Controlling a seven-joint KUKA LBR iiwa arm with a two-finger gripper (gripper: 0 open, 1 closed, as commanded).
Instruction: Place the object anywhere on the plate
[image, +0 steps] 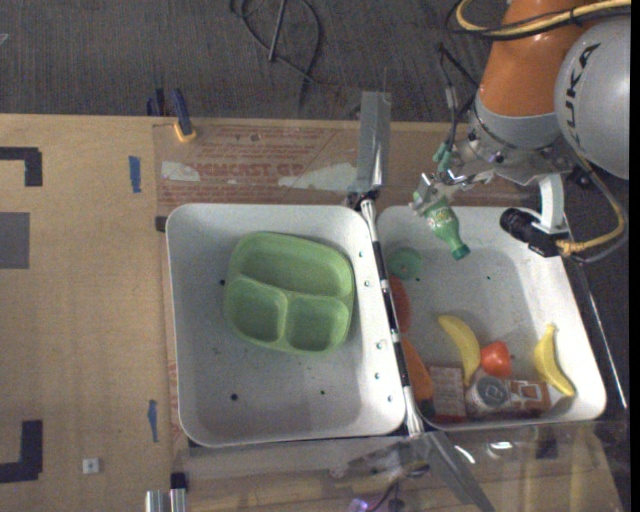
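Arm raised over the right bin (590, 395), gripper (436, 200) clamping green bottle (446, 228) (tilted).

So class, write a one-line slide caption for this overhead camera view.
KUKA arm's gripper lifts a green bottle over the right bin, the green divided plate waiting in the left bin.

The flat brown wooden bench (80, 330) has two shallow white bins on it, the left bin (200, 400) touching the right bin (585, 390).
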